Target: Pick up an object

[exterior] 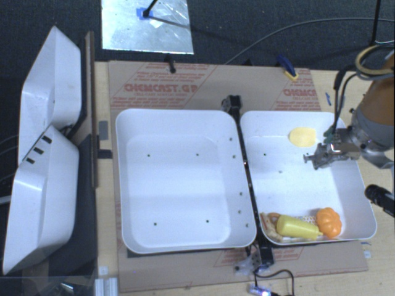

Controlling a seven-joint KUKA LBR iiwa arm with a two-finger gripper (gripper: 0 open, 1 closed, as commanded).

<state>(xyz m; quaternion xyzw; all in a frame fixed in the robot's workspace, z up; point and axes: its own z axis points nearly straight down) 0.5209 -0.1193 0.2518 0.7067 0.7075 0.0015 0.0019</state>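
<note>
In the right bin (271,184), a pale yellow flat round piece (302,137) lies near the far wall. Along the near wall sit a yellow cylinder-like object (297,227), an orange pumpkin-shaped object (329,222) and a small tan netted item (270,220). My gripper (316,158) hovers over the right side of this bin, just below and right of the pale yellow piece, with nothing seen between its fingers.
The left bin (179,177) stands beside the right one, split by a black divider (244,165). Stacked white bins (43,159) lean at the far left. A metal sheet (147,17) lies beyond the bench. Cables run at the upper right.
</note>
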